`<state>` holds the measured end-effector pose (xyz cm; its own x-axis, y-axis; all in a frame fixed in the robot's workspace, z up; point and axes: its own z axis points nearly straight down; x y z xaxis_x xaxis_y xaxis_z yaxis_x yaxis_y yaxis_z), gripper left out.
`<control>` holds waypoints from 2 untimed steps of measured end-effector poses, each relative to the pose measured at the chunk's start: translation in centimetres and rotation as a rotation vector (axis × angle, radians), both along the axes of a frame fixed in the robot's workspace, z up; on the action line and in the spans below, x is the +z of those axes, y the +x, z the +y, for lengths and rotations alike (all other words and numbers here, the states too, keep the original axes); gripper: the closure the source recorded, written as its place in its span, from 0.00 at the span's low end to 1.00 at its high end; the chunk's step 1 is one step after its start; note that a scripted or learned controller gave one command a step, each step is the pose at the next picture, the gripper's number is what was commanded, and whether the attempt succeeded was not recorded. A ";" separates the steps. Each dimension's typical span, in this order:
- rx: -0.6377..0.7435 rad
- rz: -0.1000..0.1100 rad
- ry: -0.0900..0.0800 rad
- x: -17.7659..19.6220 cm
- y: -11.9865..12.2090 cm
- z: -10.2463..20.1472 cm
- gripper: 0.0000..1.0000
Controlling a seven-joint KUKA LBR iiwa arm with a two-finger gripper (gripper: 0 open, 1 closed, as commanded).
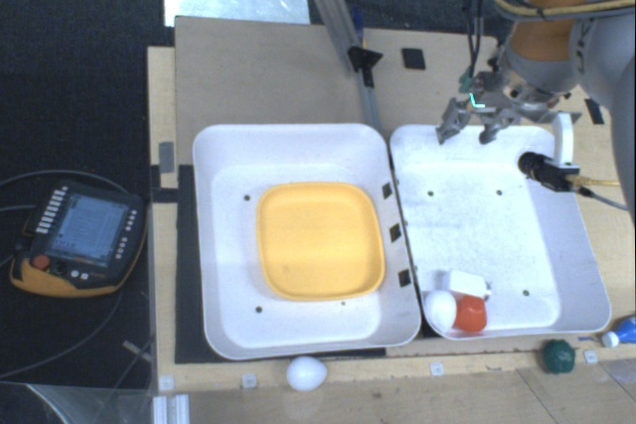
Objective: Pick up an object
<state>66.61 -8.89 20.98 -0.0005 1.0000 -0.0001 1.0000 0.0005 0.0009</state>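
Note:
My gripper [471, 130] hangs over the far edge of the right bin [497, 213], its two grey fingers spread apart with nothing between them. At the near edge of that bin lie a white block [467, 284], a red-orange object [471, 314] and a white egg-shaped object [440, 308], packed close together. They are far from the gripper, at the opposite side of the bin. A yellow square plate [320, 239] rests in the left bin [224, 243].
A white egg-shaped object [306, 373] lies on the bench in front of the left bin. A dark green ball [557, 355] sits near the bench's front right. A black fitting [545, 169] juts over the right bin's right side. A teach pendant [75, 238] lies at far left.

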 end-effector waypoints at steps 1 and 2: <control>0.000 0.000 0.000 0.0 0.0 0.0 0.00; -0.001 0.004 0.000 -5.3 -0.7 -0.8 0.00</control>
<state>65.93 -9.70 15.64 0.0005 1.0000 0.0002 1.0000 -0.0005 -0.0032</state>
